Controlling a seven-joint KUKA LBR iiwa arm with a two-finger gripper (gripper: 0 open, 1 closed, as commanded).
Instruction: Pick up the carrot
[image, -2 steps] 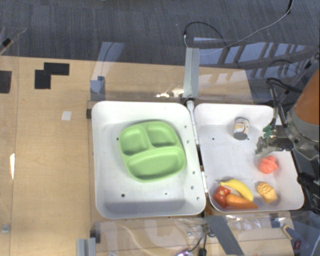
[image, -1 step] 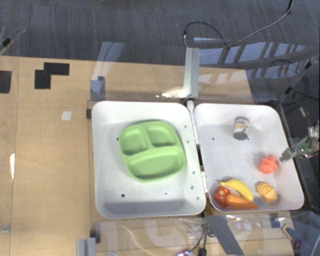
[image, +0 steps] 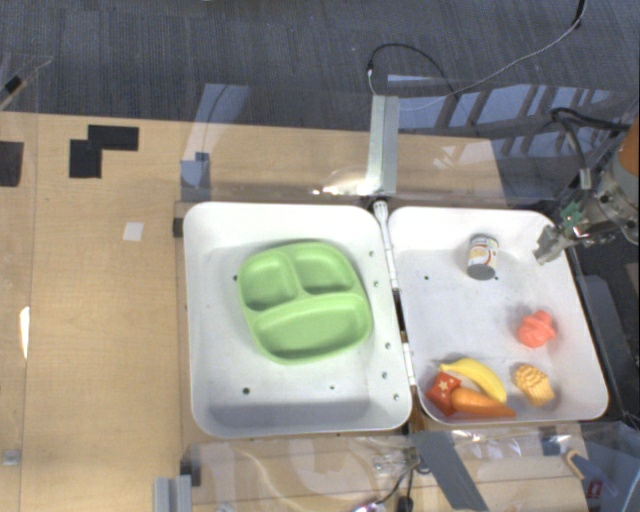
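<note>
Broadly, the wooden tabletop (image: 90, 330) carried two shallow white bins side by side. The left bin (image: 215, 400) held a green divided plate (image: 303, 300), lying flat near its middle with its three compartments facing up. The right bin (image: 450, 310) held the smaller things. At the right edge of the view the arm (image: 615, 195) reached in over the bin's far right corner, and its jaws (image: 553, 240) hung just above the rim there, well apart from every item in the bin; whether they were open or closed could not be told from this angle.

Toward the bin's far side stood a small can (image: 483, 256), upright, alone on the white floor. Nearer the right wall lay a reddish-pink lumpy toy fruit (image: 537, 329). The remaining pieces clustered along the near edge: a yellow banana (image: 478, 377) curved across the group, a yellow-brown bumpy piece (image: 533, 383) lay just beside it to the right, and a red strawberry-like piece (image: 444, 386) sat at the left of the cluster. The carrot (image: 482, 404), orange, lay flat in the near corner area, touching the red piece and tucked just under the banana, against the bin's near wall.
</note>
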